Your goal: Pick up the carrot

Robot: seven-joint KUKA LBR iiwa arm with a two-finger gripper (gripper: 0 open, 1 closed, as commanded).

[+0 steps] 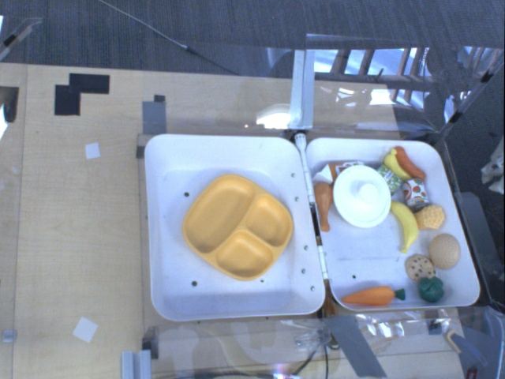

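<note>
Carrot (369, 296) lies untouched at right bin (465, 279) front edge. Pick not begun: approach, grasp, lift all remain. Finger state: cannot tell.

Bright, even light from overhead fills the frame, and both white bins (158, 235) come out clean with only faint, soft shadows under their rims. A strong white glare spot sits on the worktop (79, 235) just above the bins, near the upper middle. Bluish reflections streak the clear panels (394, 77) at the upper right and along the bottom edge. Focus is slightly soft throughout, and small toys at the right look a little smeared.
</note>
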